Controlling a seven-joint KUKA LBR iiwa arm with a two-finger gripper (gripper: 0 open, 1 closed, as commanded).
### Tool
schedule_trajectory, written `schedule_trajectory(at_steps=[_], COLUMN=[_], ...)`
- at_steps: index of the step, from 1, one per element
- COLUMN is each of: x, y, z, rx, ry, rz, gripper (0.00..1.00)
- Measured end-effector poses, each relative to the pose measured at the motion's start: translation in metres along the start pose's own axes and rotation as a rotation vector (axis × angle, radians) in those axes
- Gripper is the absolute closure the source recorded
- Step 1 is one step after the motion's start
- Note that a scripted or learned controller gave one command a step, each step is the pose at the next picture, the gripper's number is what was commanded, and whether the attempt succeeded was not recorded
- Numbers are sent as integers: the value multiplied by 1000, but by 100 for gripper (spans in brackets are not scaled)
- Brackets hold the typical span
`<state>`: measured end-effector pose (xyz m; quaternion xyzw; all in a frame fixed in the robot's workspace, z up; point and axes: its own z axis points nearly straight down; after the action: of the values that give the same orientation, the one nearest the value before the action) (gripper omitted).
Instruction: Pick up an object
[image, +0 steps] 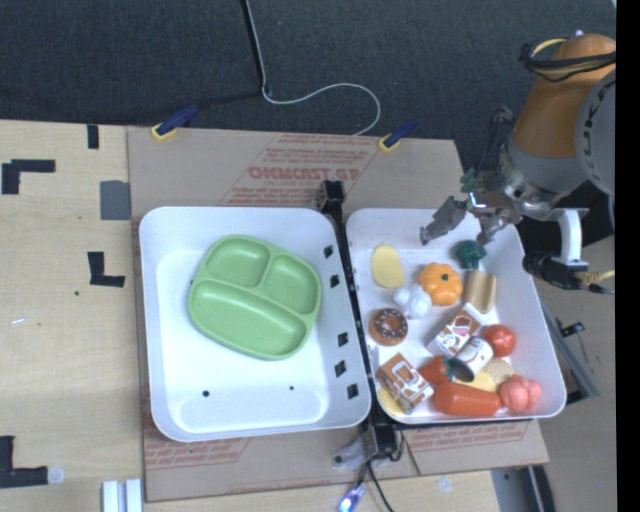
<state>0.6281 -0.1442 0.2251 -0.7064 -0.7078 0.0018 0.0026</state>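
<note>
While the gripper (462, 226) is hanging spread and empty, the small pumpkin (441, 283) nearby is looking light, rigid, slippery; grip its sides.

A wooden table (60, 300) carries a printed cardboard sheet (290, 170). Toward 12 o'clock lies dark carpet (120, 55), crossed by a thin white cable (310, 95).

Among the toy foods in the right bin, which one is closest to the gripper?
The small dark green piece, directly under the gripper at the bin's far edge. The orange pumpkin and yellow lemon lie further away.
</note>
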Motion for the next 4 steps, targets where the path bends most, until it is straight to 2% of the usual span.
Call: schedule_trajectory(at_steps=[1, 2, 3, 4], x=[67, 131, 172, 170], y=[-82, -129, -117, -119], z=[44, 46, -121, -119], rx=[11, 7, -16, 8], ry=[4, 2, 0, -6], rz=[-2, -4, -5, -1], gripper=[0, 0, 0, 100])
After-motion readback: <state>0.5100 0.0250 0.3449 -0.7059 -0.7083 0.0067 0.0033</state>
